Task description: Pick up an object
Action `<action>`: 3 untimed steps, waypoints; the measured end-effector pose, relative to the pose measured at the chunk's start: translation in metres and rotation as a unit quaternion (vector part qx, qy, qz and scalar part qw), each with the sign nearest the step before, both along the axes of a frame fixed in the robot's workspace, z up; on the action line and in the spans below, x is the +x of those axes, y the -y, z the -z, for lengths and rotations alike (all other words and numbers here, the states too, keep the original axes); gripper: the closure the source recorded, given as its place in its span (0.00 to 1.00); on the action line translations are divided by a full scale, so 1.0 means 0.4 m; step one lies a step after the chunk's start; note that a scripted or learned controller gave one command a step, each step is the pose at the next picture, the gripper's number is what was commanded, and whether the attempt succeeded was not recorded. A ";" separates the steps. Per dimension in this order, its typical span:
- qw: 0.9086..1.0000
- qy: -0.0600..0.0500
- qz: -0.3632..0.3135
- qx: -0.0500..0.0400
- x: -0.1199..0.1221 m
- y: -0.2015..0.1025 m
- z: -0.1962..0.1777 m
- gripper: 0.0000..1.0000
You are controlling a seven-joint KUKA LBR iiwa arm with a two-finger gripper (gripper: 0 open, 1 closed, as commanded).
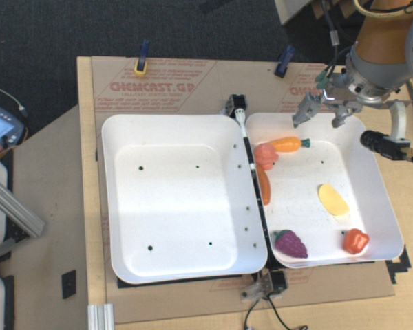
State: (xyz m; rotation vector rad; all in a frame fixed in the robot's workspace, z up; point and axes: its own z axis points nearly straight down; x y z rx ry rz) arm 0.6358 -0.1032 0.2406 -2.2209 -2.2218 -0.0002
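The gripper [321, 111] is hovering over the far edge of the right bin [372, 177], its two fingers spread wide and holding nothing. The nearest thing is the carrot [287, 144], lying on its side just near of the gripper, green stub pointing right. It is looking like a light, hollow plastic toy, stiff and smooth, so likely slippery under the fingertips. Its slim body is offering the best hold: closing across the middle, at right angles to its length. The peach [265, 155] is touching its left end, so crowding there is a risk. The lemon [333, 200], grapes [290, 243] and pepper [356, 240] are lying nearer, well apart.
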 end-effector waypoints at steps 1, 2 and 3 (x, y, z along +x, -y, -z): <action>1.000 -0.003 0.001 0.001 -0.155 -0.041 0.009 0.00; 1.000 -0.006 0.001 0.002 -0.326 -0.115 0.149 0.00; 1.000 0.008 0.002 -0.004 -0.117 0.058 -0.108 0.00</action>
